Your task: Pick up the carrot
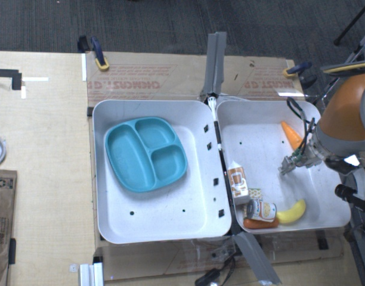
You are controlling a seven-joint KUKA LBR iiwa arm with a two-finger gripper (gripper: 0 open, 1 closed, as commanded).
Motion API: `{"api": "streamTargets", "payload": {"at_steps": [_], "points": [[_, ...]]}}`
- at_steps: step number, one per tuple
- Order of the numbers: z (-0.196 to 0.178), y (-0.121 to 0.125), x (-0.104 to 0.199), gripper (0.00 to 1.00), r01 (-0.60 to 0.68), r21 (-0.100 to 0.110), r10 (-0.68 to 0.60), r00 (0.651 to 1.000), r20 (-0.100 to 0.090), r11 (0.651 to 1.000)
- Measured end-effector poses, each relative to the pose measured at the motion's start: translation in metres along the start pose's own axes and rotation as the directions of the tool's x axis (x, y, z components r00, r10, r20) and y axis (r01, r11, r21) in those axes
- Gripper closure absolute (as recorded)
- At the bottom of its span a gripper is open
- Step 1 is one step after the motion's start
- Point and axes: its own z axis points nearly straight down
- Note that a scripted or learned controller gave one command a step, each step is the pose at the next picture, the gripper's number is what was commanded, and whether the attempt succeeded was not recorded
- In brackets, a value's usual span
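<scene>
Just beside claw (288, 165), carrot (291, 134), apart

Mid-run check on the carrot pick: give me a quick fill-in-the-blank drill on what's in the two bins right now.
1. The blue divided plate lies in the ____ bin.
2. The carrot lies in the right bin, near its ____ wall.
3. The banana is ____ in colour.
4. The gripper hangs over the ____ bin.

Missing words: left; far; yellow; right
</scene>
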Motion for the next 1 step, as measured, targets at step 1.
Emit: {"api": "streamTargets", "payload": {"at_steps": [1], "points": [[-0.0999,0.0561,0.1336,1.0,-0.305,0.002,0.305,0.953,0.0,0.953]]}}
